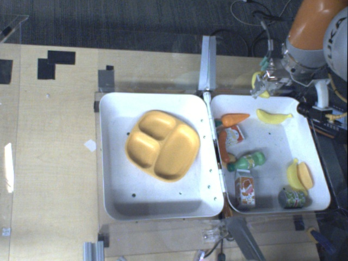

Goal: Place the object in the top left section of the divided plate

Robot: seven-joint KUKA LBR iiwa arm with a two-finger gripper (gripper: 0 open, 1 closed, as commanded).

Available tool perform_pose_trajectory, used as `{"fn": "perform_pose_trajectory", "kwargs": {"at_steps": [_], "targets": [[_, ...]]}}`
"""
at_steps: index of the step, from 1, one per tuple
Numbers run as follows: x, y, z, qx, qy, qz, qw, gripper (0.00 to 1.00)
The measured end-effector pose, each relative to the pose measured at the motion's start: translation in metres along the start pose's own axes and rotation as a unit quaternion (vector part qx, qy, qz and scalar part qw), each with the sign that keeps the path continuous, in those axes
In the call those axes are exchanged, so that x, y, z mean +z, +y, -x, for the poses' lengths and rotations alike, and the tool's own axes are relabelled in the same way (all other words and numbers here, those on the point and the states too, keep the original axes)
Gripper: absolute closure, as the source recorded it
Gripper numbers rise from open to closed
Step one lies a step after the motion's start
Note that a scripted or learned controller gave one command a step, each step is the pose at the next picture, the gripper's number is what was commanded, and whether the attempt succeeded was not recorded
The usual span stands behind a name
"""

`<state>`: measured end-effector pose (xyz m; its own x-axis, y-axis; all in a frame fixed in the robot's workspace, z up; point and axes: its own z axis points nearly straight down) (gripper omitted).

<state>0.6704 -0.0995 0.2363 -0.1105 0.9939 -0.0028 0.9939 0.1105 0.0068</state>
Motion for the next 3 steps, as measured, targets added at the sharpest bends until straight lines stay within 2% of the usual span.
{"fn": "perform_pose_trajectory", "kwargs": {"at_steps": [1,2,3], "targets": [[0.047,-0.03,-0.07,-0.029,0.001,-0.001,0.9996,1.0],[0.05,-0.042,-0.132,-0.247,0.002,-0.001,0.9689,1.0],[0.049,-0.009,-0.197,-0.366,0.002,0.001,0.9306,1.0]]}}
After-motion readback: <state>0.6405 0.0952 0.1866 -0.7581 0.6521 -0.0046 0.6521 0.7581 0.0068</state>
